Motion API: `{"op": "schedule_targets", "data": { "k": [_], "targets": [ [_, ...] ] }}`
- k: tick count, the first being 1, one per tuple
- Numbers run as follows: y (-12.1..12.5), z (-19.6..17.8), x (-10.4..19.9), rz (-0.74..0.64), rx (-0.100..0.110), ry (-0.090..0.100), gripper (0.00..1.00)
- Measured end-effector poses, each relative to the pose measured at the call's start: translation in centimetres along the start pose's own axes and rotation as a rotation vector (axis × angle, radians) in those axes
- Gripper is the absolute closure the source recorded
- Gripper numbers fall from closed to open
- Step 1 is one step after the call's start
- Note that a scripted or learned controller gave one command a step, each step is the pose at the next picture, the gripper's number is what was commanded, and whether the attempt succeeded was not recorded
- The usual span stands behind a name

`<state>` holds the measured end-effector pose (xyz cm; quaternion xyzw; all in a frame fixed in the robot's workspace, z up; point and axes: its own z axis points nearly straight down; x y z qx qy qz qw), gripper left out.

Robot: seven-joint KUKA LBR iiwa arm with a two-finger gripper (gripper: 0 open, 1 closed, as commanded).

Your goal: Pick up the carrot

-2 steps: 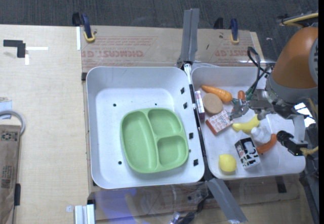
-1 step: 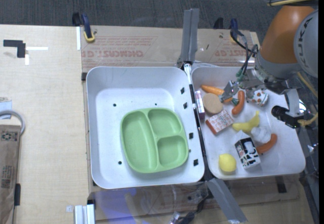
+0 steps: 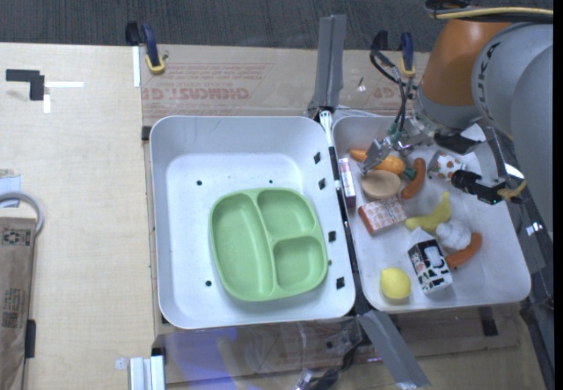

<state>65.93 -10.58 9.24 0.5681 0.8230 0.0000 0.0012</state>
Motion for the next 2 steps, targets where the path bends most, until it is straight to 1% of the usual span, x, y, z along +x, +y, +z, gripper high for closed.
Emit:
{"op": "schedule_targets", "data": {
  "k": [1,2],
  "targets": [
    [0.0,-1.0,-0.1,0.001,0.001,0.000,1.00],
    [1.5,-9.9,4.8,0.486,0.003,0.000,1.00]
  ]
}}
